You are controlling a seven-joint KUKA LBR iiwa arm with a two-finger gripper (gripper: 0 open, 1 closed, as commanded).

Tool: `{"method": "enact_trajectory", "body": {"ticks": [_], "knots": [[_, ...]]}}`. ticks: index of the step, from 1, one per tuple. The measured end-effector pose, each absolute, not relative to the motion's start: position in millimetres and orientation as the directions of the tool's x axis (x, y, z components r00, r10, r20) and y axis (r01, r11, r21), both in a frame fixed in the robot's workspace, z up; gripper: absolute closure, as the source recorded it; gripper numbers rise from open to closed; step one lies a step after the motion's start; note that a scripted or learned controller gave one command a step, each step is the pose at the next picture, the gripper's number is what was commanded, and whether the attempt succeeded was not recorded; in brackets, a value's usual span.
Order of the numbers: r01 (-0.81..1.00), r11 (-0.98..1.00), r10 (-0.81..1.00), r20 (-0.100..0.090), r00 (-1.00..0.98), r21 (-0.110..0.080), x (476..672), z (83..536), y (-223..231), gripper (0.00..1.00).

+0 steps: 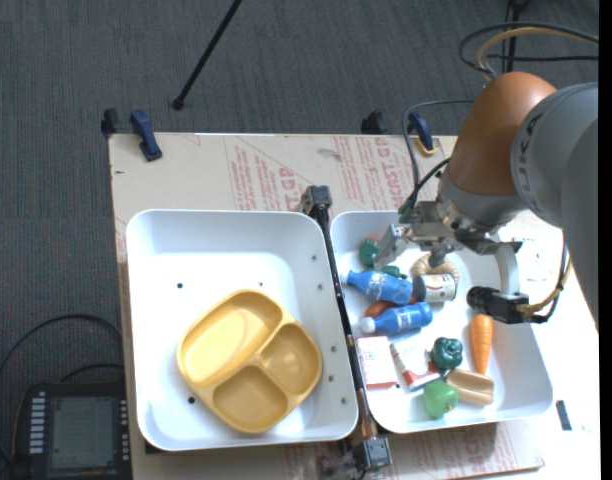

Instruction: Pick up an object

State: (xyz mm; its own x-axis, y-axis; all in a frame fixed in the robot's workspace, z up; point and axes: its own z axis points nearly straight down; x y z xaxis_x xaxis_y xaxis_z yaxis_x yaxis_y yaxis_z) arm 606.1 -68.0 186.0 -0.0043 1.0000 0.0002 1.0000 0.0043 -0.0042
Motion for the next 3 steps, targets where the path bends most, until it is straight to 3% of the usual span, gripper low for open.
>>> {"method": "enact_trajectory", "body": {"ticks": [1,2,3], "knots": [[1.000,0.004,1.000,0.001,-0.004,-0.006,642.9,85.1,-85.4,0.00],[1.000,0.012,1.000,0.001,-0.012,-0.008,643.7,94.4,-84.1,1.00],[1.000,0.005,1.000,0.001,-0.005,-0.004,586.6,186.4,-31.3,1.00]]}}
